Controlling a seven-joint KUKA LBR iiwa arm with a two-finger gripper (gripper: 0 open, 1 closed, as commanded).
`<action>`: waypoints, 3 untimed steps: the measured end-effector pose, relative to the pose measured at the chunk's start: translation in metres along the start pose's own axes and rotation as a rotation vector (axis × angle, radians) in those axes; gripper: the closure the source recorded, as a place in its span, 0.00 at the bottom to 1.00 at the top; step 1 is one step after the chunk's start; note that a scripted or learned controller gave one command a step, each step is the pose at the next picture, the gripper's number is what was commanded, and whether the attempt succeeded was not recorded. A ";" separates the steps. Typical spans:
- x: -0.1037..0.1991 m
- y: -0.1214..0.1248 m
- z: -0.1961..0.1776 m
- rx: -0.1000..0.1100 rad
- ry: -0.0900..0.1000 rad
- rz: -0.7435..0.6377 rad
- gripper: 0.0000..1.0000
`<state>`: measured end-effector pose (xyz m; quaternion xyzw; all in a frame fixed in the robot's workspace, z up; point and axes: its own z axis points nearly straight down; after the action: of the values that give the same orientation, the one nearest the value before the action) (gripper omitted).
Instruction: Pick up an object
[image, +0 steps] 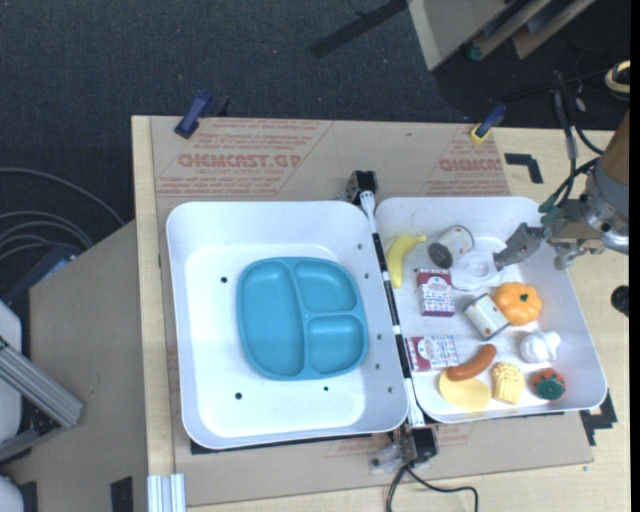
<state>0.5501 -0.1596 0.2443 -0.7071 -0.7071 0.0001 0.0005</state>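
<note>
Two white bins sit side by side on the bench. The left bin (200, 250) holds a blue tray (300, 318) with three compartments, lying near its centre. The right bin (590, 370) holds the small toys. A banana (402, 256) lies at its 10 o'clock, close to the divider between the bins. Just right of it sit a round grey piece (452, 243) and a clear cup (473, 270). Below them lies a red carton (435, 293), and a second carton (433, 352) lies at 7 o'clock. An orange pumpkin (518, 302) rests near the bin's middle, touching a white can (485, 316) on its left. At 6 o'clock a sausage (470, 364) lies across a yellow disc (464, 390), with a corn cob (507, 382) just beside them. A white piece (538, 347) and a tomato (547, 384) sit at 5 o'clock. The gripper (540, 245) hangs over the bin's 2 o'clock area, above and right of the pumpkin, apart from every toy; whether the jaws are open or closed cannot be told, and nothing shows between them
</note>
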 end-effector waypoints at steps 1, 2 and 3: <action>-0.031 0.035 0.140 0.005 0.001 0.001 0.00; -0.009 0.095 0.161 0.007 0.001 -0.001 0.00; 0.033 0.107 0.165 0.043 0.001 -0.004 0.00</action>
<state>0.6573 -0.1267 0.0788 -0.7054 -0.7085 0.0147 0.0161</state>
